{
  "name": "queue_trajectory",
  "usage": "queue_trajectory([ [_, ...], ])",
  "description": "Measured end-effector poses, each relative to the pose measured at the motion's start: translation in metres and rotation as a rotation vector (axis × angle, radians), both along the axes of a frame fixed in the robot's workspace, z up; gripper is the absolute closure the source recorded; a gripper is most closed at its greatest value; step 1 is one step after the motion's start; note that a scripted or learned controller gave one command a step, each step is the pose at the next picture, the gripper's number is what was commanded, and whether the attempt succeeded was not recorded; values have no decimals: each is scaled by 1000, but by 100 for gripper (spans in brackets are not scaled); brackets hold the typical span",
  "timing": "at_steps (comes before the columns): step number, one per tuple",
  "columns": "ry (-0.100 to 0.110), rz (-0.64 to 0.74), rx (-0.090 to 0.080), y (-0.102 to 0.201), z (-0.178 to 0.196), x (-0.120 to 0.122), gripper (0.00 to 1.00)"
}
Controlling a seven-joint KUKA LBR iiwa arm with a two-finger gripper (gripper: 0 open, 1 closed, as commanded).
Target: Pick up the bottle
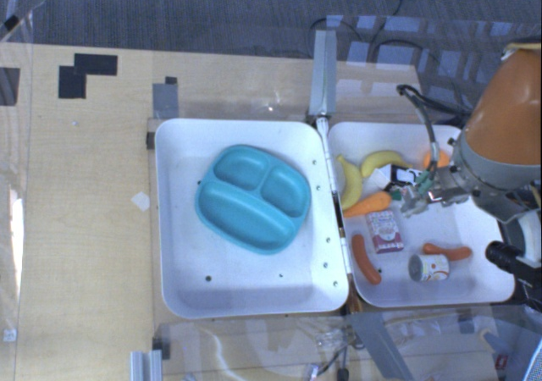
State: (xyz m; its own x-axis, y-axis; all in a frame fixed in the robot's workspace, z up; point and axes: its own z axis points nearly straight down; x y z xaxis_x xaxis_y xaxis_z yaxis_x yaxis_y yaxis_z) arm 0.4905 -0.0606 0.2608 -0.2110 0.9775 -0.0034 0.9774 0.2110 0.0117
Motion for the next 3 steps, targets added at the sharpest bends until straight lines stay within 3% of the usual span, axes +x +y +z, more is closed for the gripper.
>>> queue_trajectory([
  [1, 6, -227, 2, 32, 7, -2, 100],
  [2, 9, -490, 4, 42, -13, -3, 100],
  [3, 9, -490, 4, 42, -13, -3, 0],
])
